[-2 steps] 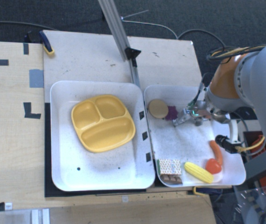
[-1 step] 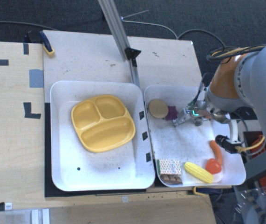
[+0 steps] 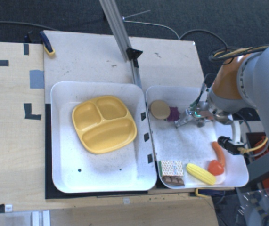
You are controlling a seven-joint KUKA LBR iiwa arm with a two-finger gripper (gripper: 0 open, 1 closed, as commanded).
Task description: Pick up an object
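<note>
My gripper (image 3: 181, 122) reaches into the right bin (image 3: 191, 147) from the right, low over its far part. Its tip is right beside a small purple object (image 3: 173, 112), which lies against a round tan disc (image 3: 160, 109). Whether the purple object is between the fingers is unclear. Near the bin's front edge lie a yellow corn cob (image 3: 200, 173) and a patterned block (image 3: 172, 168). Along the right side lies an orange carrot (image 3: 219, 153) with a red piece (image 3: 216, 167) below it.
The left bin (image 3: 63, 168) holds a yellow divided plate (image 3: 104, 123). A metal rod (image 3: 117, 25) slants down from the top to the bins' far edge. The grey and orange arm (image 3: 242, 84) fills the right side above the right bin.
</note>
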